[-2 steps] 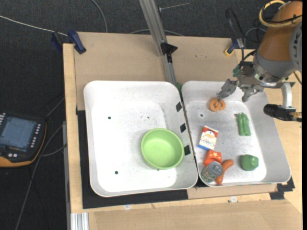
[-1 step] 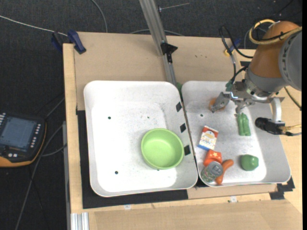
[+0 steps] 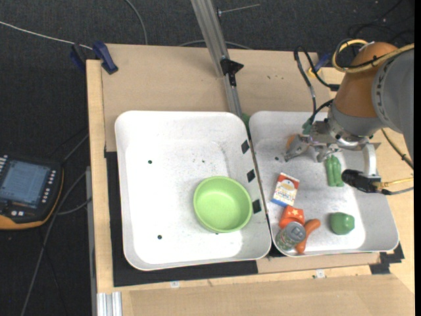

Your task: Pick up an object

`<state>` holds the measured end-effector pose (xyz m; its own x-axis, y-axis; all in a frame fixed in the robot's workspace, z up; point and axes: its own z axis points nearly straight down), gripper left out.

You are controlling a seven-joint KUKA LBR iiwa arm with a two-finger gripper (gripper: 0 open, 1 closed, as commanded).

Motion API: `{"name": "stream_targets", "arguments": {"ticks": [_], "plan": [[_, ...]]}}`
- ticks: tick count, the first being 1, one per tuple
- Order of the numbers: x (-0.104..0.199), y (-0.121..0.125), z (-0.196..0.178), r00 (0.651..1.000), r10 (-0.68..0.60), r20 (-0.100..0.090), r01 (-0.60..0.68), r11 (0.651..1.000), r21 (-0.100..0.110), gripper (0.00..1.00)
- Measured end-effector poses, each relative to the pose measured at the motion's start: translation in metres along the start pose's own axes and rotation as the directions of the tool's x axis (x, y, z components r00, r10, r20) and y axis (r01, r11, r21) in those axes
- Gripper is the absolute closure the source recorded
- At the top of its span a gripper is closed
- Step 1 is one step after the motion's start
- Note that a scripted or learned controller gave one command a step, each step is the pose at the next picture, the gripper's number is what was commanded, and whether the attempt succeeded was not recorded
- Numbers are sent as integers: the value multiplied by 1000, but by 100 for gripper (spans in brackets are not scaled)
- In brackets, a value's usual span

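**Gripper above the right bin**

Nearest, a green ball [image 3: 341,223] lies below the gripper [image 3: 316,147]. Closer in, a green bottle [image 3: 333,171] lies lengthwise pointing up toward it, just beside. Whether the gripper grasps anything, I cannot tell.

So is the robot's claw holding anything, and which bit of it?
Cannot be told. The gripper sits low in the right white bin, beside the upright green bottle, but no object shows between its fingers.
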<state>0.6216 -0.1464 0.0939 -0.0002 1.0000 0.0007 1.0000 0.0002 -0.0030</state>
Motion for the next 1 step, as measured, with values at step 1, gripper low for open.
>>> {"name": "stream_targets", "arguments": {"ticks": [1], "plan": [[0,1,-13,1000,0,1,0,1000,-5,100]]}}
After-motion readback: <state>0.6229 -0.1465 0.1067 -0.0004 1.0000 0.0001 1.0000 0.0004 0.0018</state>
